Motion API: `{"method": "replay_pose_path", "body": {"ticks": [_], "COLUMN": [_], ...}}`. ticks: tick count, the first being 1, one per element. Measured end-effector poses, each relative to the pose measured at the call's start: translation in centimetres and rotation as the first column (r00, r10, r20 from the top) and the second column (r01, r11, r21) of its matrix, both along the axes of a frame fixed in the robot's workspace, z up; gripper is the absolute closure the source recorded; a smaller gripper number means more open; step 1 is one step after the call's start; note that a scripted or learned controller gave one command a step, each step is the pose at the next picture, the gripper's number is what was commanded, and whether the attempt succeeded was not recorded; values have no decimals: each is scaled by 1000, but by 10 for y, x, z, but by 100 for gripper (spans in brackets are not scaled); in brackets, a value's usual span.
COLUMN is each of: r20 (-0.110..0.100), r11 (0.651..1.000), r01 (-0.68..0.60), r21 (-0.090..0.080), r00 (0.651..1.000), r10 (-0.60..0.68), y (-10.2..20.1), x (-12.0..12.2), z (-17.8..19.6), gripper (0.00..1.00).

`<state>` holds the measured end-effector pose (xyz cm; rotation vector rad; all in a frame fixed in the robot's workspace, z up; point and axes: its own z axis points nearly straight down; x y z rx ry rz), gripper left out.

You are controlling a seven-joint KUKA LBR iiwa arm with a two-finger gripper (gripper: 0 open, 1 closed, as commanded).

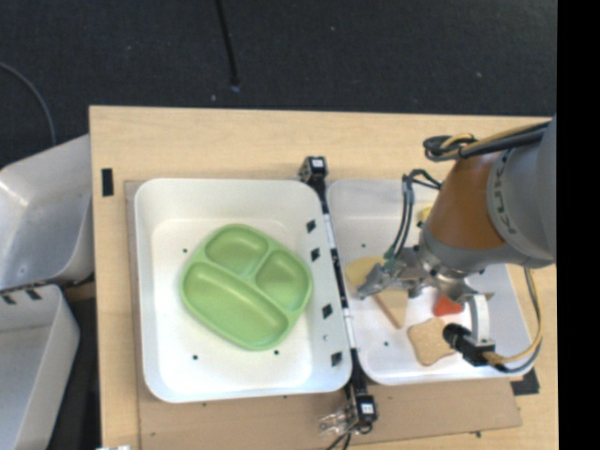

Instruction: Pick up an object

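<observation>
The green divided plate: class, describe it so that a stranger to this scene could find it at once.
Start at the two shallow white bins side by side on the bench and take the left bin, away from the grey arm. The green divided plastic plate lies near its middle. It has three compartments, and it is far larger than the tan food pieces in the right bin.

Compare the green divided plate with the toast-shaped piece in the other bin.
The green plate is large and rounded; the toast-shaped piece is small, tan and roughly square. The green plate is split into three compartments; the toast-shaped piece looks like one plain slab. The green plate lies in the left bin, far from the arm; the toast-shaped piece lies in the right bin, just below the gripper. Both lie flat.
</observation>
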<state>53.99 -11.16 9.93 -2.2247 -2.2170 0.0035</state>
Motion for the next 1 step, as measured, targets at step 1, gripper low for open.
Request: {"method": "replay_pose_path", "body": {"ticks": [1], "r20": [5], "r11": [1000], "r01": [7], "r21": [0], "r00": [1000], "r10": [-7], "y": [-1], "x": [1], "z": [12], "gripper": [100]}}
